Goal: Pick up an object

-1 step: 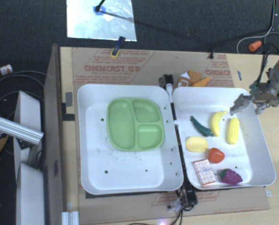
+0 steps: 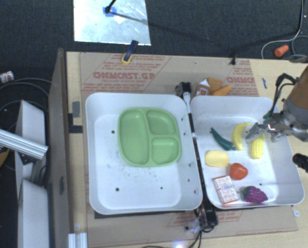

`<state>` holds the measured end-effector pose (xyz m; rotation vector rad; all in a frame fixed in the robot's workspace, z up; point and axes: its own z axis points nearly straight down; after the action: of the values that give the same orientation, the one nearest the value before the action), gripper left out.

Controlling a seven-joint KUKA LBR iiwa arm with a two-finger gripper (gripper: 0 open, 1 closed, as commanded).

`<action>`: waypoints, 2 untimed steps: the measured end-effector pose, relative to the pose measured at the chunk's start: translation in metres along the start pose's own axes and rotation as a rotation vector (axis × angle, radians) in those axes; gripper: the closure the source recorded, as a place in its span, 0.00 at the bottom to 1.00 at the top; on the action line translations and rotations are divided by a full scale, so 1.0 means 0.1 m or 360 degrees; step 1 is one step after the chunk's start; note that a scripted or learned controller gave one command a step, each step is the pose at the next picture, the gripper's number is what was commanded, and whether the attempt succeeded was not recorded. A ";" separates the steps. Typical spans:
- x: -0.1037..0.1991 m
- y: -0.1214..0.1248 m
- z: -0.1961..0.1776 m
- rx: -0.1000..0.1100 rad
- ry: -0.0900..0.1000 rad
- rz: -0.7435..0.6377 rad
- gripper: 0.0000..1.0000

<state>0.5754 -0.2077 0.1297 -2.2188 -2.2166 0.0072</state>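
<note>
The left bin (image 2: 99, 190) holds a green divided plate (image 2: 148, 137), sitting flat near its middle. The right bin (image 2: 286, 190) has the toys: a banana (image 2: 240, 134) beside an ear of corn (image 2: 257, 148), a dark green pepper (image 2: 221, 139), a pale yellow lemon-like piece (image 2: 216, 158), a red tomato (image 2: 238, 171), a small red-and-white box (image 2: 225, 188) and purple grapes (image 2: 255, 194). The gripper (image 2: 257, 132) hangs just over the banana and corn; whether it is parted or closed I cannot tell. Both bins rest on a cardboard sheet (image 2: 143, 74). Cables (image 2: 9, 102) lie on dark carpet at left.
</note>
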 end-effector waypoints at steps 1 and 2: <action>0.51 -0.68 0.48 -0.0005 0.0004 -0.0001 0.00; 0.60 -0.18 0.14 -0.0022 -0.0003 -0.0012 0.00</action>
<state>0.5574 -0.1476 0.1159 -2.2181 -2.2332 -0.0061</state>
